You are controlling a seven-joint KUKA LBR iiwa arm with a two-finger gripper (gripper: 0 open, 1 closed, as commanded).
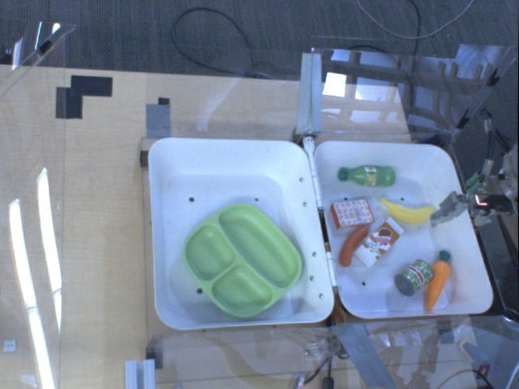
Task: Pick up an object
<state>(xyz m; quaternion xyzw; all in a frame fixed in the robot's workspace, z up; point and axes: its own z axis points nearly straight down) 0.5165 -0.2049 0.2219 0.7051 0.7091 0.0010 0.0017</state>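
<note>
Claw (pixel 448 209) is hovering at the right bin's (pixel 478 298) edge — whether wide or narrow I cannot tell, nothing visibly held. Banana (pixel 408 211) is lying just left of it — pick-up not yet done.

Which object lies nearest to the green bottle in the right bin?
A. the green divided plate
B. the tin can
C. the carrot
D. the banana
D. The banana lies just below and to the right of the green bottle in the right bin, while the carrot and the tin can sit near the bin's lower edge, and the green divided plate is in the left bin.
</note>
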